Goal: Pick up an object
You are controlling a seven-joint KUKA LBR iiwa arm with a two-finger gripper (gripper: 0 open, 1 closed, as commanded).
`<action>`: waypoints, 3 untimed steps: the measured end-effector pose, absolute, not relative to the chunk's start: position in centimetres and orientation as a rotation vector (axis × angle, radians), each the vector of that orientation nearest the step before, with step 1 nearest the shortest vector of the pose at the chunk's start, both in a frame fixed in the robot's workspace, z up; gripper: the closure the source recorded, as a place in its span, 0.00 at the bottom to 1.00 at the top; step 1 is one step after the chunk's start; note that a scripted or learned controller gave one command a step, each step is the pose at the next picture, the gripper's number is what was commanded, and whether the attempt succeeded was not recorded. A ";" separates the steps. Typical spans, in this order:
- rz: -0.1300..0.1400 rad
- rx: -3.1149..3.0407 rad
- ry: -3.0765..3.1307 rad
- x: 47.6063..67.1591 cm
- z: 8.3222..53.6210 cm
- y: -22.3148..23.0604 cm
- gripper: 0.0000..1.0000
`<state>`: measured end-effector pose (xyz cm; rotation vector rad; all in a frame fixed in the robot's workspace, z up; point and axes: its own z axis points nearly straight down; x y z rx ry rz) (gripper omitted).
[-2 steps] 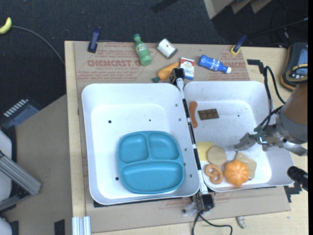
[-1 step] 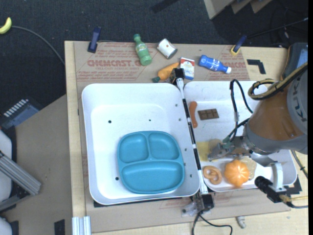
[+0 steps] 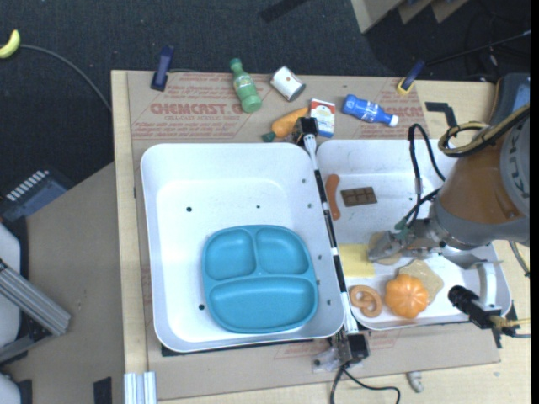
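Gripper (image 3: pixel 389 247) hovers low over the flat yellow cheese slice (image 3: pixel 357 262); whether its claw is open, I cannot tell. The thin slice could slip, and the round orange fruit (image 3: pixel 406 296) crowds close.

One fixed camera — overhead, slanted across both bins (image 3: pixel 160 175).

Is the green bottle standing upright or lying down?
Lying down. The green bottle rests on its side on the brown board behind the bins, with its cap pointing toward the far edge.

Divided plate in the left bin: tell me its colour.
Light blue; the divided plate shows plainly in the camera view.
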<state>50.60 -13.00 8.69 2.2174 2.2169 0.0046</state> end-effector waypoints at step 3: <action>0.001 2.219 2.223 51.8 8.4 -10.2 0.00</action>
